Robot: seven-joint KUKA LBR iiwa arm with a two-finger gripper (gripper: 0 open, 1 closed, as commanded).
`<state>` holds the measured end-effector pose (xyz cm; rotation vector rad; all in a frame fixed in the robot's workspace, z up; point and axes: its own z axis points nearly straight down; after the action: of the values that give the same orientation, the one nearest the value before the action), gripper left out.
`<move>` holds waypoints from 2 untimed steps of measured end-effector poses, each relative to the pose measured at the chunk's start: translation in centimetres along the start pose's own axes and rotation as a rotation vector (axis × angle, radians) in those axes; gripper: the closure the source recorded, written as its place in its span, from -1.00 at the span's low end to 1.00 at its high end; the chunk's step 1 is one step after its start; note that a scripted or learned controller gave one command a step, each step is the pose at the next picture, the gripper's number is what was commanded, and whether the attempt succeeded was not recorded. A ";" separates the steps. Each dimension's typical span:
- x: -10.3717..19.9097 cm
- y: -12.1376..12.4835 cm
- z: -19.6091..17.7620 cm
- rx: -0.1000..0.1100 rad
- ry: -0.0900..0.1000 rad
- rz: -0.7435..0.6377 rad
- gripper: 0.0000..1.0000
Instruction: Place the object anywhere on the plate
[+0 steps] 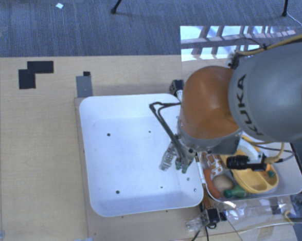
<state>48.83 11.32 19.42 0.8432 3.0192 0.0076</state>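
Observation:
My gripper (176, 162) hangs low over the right side of the left white bin (118, 161), close to the wall it shares with the right bin (295, 183). The arm's orange band (206, 106) and grey body cover much of the right bin. A yellow plate (254, 181) lies in the right bin, partly under the arm. Beside the plate's left edge sit a green object (234, 192) and a beige rounded object (222, 182). I see nothing clearly between the gripper's tips.
A black cable (162, 116) loops from the wrist over the left bin. A black connector (238, 162) and yellow wires hang above the plate. Clear plastic clutter (199, 222) lies on the wooden bench in front of the bins.

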 end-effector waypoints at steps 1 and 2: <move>3.5 5.7 -2.5 -0.003 0.002 0.058 1.00; 6.5 10.6 -3.8 -0.002 0.001 -0.024 1.00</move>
<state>48.75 23.75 23.23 0.8075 3.0297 0.0112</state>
